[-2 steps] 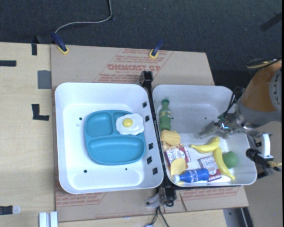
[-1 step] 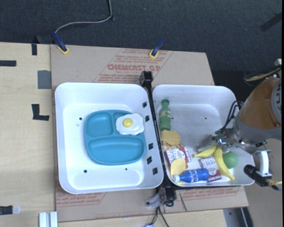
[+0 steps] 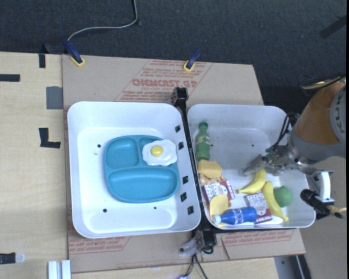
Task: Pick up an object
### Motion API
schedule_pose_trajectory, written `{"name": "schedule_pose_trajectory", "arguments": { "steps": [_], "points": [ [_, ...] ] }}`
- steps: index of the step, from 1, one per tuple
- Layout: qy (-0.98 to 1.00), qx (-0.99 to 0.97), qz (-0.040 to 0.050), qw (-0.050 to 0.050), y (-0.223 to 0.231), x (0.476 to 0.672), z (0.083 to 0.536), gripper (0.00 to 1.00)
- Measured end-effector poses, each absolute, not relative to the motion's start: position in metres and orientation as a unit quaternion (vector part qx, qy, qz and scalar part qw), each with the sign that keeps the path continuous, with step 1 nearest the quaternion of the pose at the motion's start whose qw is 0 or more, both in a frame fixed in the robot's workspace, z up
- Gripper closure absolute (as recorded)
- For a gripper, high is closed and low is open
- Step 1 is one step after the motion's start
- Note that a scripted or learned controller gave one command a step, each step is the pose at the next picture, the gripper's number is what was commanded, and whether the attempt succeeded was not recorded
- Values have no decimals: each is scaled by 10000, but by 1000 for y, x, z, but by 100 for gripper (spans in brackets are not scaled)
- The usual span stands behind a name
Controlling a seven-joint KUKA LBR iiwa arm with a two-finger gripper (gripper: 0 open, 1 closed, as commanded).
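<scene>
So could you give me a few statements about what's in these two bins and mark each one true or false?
1. The fried egg lies at the blue tray in the left bin. True.
2. The green bottle is in the left bin. False: it lies in the right bin, near the divider.
3. The gripper is over the right bin. True.
4. The blue bottle lies at the right bin's far edge. False: it lies at the near edge.
5. A banana lies in the right bin. True.
</scene>
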State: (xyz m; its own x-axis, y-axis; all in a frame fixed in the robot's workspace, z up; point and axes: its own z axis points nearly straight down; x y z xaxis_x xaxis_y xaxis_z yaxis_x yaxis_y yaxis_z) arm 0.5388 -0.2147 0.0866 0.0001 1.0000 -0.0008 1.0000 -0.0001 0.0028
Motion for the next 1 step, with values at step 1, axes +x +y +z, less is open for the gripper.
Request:
{"name": "schedule_pose_trajectory", "arguments": {
  "steps": [1],
  "points": [
    [7072,7070,8,18,-166,485,86,0]
  ]
}}
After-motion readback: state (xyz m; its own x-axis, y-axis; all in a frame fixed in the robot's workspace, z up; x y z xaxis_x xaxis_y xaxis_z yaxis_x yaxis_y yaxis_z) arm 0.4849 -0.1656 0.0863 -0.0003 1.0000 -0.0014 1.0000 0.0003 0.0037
